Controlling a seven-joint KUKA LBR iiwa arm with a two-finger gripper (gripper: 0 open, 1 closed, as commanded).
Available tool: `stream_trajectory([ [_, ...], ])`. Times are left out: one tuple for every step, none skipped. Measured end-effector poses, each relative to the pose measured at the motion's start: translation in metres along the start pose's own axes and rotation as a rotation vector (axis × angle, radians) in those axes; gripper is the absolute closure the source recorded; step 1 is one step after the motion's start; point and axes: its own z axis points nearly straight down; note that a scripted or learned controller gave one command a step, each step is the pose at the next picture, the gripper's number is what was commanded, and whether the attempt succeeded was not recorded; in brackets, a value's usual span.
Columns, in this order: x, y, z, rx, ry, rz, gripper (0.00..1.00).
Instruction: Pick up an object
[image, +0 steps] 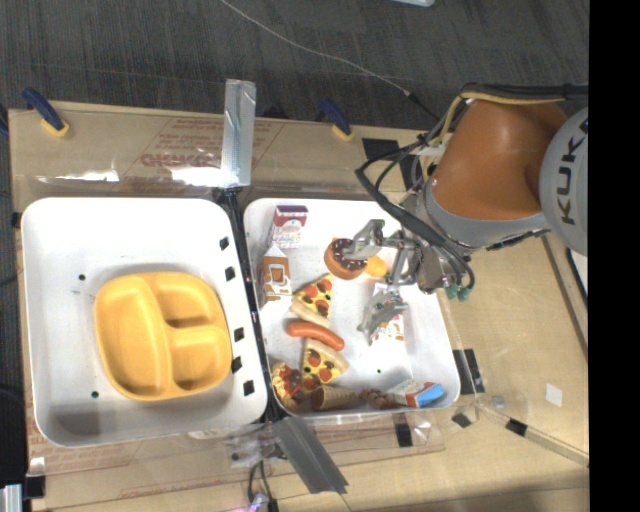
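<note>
One arm (500, 160) over right bin (440, 330)

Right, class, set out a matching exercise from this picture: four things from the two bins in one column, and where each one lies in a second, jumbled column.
Things:
1. yellow divided tray
2. donut
3. hot dog
4. small carton

Places:
A. top left corner of the right bin
B. middle of the right bin, between two pizza slices
C. in the left bin
D. upper middle of the right bin, close beside the gripper

Pairs: 1-C, 2-D, 3-B, 4-A
</note>
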Motion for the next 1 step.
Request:
stream_trajectory([
  [0.0346,-0.0188,0.1051,-0.005,0.008,-0.171,0.0],
])
